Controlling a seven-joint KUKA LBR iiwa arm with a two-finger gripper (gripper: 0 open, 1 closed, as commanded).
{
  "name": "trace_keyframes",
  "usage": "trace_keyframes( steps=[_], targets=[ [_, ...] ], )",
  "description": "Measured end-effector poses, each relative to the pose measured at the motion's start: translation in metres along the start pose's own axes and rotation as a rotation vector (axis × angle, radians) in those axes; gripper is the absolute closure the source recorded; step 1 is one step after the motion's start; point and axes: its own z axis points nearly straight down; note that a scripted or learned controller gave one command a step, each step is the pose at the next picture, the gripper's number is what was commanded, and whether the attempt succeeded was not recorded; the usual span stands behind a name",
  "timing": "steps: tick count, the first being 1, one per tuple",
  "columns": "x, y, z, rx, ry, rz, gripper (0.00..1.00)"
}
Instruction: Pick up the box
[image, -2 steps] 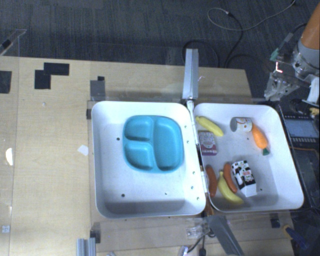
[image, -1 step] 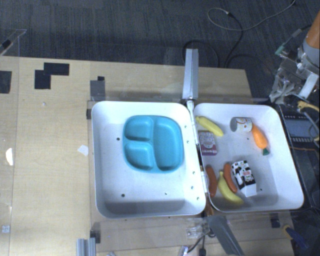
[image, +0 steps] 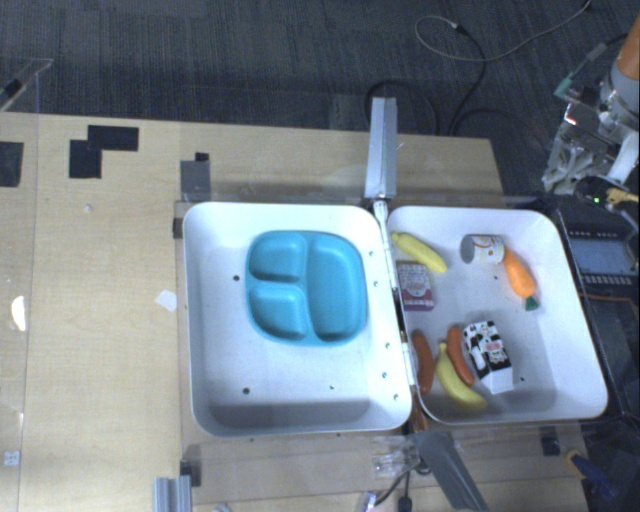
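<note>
Camera view: the arm sits beyond the right bin (image: 575, 300), at its far right corner, and its pincer (image: 572, 165) hangs over the desk (image: 90, 330) there; whether it is wide or narrow I cannot tell. The box (image: 489, 355), black-and-white patterned, lies in the right bin's near part, well apart from the pincer. A banana (image: 458, 383) and a sausage (image: 457, 350) press against its left side, so the grip is probably best taken across the box's narrow width from above, aligned with its long axis, to avoid catching them.

Count, all in the right bin: one box, two bananas, two sausages, one carrot (image: 519, 277), one can (image: 483, 249), one packet (image: 414, 285). Left of that bin, the other holds one blue tray (image: 305, 287).
</note>
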Motion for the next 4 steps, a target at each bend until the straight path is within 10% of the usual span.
trace_keyframes(
  steps=[4],
  targets=[
    [-0.016,0.01,-0.005,0.002,-0.001,-0.011,1.0]
  ],
)
